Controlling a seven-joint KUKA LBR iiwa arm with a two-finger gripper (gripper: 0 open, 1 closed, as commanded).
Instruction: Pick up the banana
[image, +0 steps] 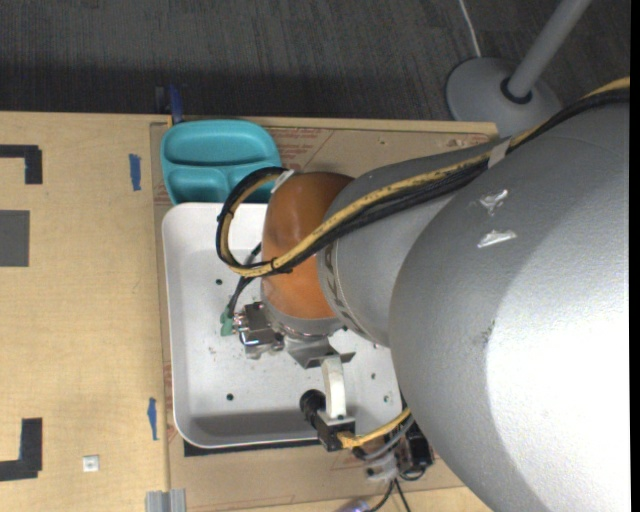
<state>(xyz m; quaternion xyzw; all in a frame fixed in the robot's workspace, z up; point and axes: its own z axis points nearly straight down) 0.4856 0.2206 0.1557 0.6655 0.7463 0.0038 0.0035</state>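
1. Arm (480, 300) reaches in from the right and hangs low over the white bin (190, 330); its grey bulk and orange band (300, 250) cover most of the bin's floor.
2. Tool (262, 332): I take the metal parts with a green fitting below the orange band to be it, close above the bin floor. Cannot tell how the tool is set, and nothing can be seen held in it.
3. Banana: I cannot find it. If it lies in this bin, it is likely under the arm; that is a guess.
4. White bin: the bare left part shows a few small dark specks and no objects. A white piece with black fittings (330, 400) near the front rim looks like arm hardware, not contents.
5. Teal tray (215, 160): sits just beyond the bin's far rim, molded into compartments; what shows of it holds nothing.
6. Doing the step well, in my judgement: centre across the banana's narrow width, come straight down, close only once the fruit sits between the tips, and keep clear of the bin walls.
7. Black and yellow cable (240, 225) loops close to the wrist; watch for snagging.
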